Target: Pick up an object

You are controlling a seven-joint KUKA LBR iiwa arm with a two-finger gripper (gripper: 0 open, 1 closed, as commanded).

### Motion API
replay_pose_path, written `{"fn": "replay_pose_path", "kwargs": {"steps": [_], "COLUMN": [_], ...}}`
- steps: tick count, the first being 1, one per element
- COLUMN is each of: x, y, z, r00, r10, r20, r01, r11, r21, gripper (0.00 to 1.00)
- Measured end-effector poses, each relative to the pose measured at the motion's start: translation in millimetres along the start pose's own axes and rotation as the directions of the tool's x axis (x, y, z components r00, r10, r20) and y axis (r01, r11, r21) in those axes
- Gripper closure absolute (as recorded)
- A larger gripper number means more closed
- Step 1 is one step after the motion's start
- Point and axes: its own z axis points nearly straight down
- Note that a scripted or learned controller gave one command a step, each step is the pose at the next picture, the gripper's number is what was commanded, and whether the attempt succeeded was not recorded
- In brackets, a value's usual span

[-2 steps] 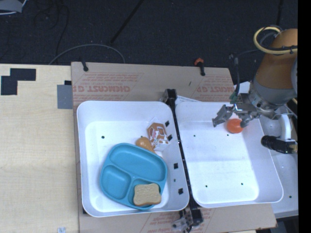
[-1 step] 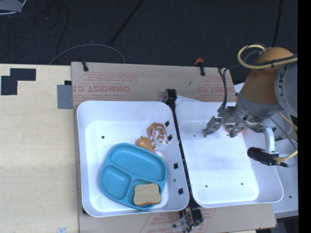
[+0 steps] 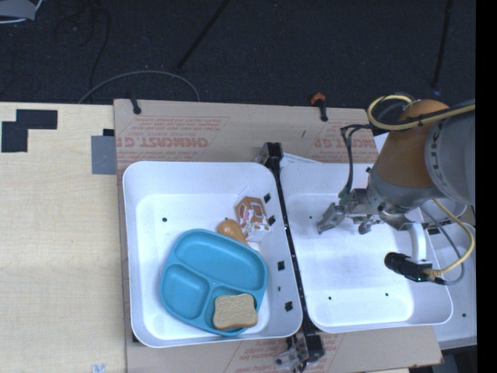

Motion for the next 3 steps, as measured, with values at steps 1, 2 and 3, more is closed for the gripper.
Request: {"fn": "replay_pose_path", "kwargs": {"steps": [1,2,3], "x": [-1.5,0.3,-3.8], "y": [0.8,-4.0,-13.8], "z": [-12.7,-74.4,-127.0], "r00": [1.000,1.000,1.000], "r10": [0.004,0.000,0.003], "r20": [0.001,0.002,0.002], "r01": [-0.004,0.000,-0.003], "r11": [1.000,1.000,1.000], "r21": [-0.003,-0.011,-0.010], "gripper": [1.00,1.00,1.00]}}
